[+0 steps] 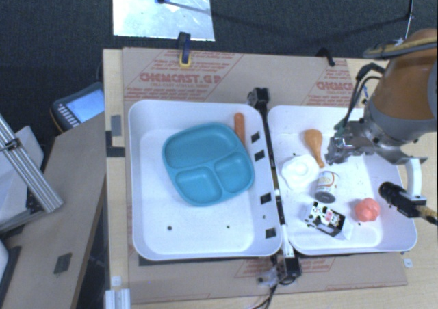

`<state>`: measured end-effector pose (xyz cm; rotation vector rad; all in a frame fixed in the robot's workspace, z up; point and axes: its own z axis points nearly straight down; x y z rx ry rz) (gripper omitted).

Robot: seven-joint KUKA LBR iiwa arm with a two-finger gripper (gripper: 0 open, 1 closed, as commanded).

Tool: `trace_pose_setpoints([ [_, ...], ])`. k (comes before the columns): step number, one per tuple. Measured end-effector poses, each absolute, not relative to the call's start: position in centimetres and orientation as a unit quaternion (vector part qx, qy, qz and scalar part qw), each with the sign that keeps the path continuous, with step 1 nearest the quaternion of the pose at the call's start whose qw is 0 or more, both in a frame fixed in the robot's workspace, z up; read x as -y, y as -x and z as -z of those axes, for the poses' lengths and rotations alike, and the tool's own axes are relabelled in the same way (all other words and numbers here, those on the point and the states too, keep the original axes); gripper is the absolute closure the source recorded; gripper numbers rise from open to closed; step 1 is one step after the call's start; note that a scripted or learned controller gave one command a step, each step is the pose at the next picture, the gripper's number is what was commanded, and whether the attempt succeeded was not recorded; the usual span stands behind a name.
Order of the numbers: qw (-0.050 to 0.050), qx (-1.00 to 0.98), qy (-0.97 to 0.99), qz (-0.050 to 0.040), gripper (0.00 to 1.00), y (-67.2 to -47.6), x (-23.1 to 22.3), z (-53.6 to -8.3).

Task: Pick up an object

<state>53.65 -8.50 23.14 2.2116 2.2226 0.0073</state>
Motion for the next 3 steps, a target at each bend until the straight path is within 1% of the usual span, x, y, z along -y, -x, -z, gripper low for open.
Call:
trace_pose_setpoints([
  [1,0.003,-0.709,-0.705,-0.0023,1.0,-53.8,8.5,-28.5],
  [2,0.001,-0.71,-0.705,-0.0011,1.0,-56.4,4.9,-26.6],
  [3,0.001,-0.711,-0.704,-0.0018,1.0,-58.9,-0.8,-25.9],
])
